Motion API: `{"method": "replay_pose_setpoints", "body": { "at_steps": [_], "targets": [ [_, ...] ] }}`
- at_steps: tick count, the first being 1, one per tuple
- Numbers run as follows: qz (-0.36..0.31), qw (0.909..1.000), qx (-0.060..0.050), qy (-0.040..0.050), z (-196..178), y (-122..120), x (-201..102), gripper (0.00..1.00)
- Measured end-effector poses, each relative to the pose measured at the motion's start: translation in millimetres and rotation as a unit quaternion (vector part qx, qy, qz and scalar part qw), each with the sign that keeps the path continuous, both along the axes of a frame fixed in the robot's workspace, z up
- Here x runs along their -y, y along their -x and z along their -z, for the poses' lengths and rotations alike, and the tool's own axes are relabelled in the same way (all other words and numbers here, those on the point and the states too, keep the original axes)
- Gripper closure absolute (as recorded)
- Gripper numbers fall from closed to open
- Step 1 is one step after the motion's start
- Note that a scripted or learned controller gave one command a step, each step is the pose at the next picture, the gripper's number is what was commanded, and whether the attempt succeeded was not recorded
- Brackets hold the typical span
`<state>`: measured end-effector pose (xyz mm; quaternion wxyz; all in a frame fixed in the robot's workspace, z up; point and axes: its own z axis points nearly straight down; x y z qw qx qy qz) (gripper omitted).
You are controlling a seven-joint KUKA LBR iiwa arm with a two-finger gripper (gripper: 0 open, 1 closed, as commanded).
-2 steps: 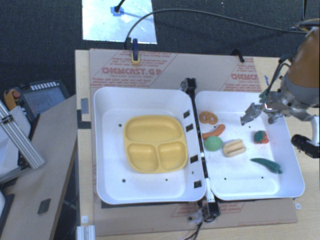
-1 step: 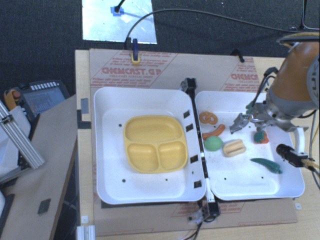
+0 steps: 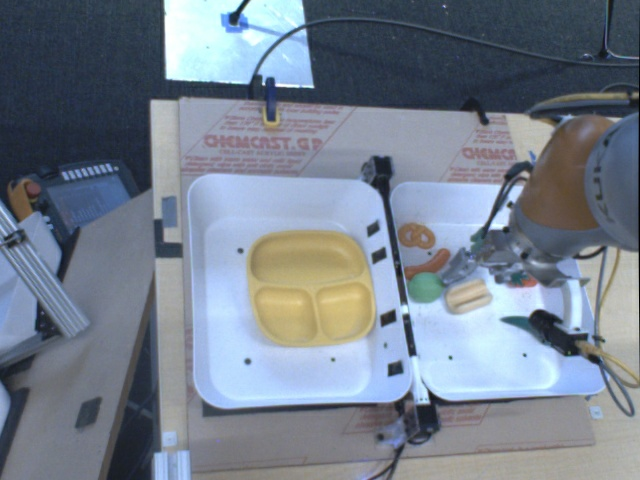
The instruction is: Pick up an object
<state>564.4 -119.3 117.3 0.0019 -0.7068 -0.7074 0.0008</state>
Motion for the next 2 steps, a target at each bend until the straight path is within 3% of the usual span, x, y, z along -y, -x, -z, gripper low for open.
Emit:
{"method": "replay_pose_setpoints", "body": {
  "at_steps": [1,2],
  "targets": [
    [0.000,1.0000,0.003,0.0010,-13.9,-2.1,1.1,1.00],
    [0.001,1.0000,0.006,0.0018,-69.1,-1.9,12.0,1.00]
  ]
}}
